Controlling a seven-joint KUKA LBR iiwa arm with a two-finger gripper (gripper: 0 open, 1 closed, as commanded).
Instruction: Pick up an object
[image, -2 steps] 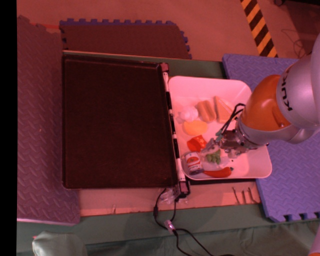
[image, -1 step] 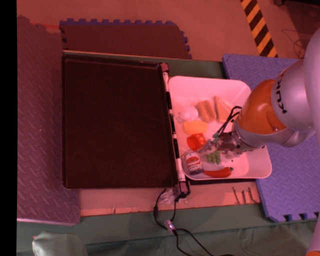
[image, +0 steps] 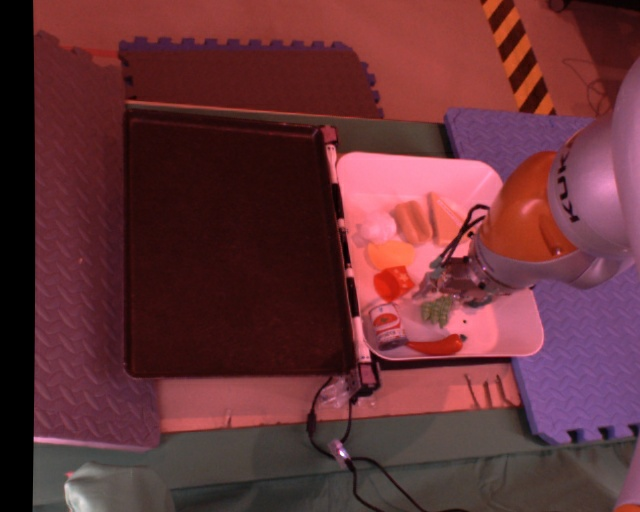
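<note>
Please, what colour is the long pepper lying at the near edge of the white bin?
The chili pepper is red, with a darker stem end; it shows plainly in the camera view.

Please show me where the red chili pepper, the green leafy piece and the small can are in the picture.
red chili pepper (image: 437, 346), camera view, on the middle of its body.
green leafy piece (image: 436, 311), camera view, on its centre.
small can (image: 386, 322), camera view, on its labelled side.

1 fixed camera looks down at a slant from above the surface (image: 250, 425), far enough to take in both bins, which lie left of the gripper (image: 452, 283).
</note>
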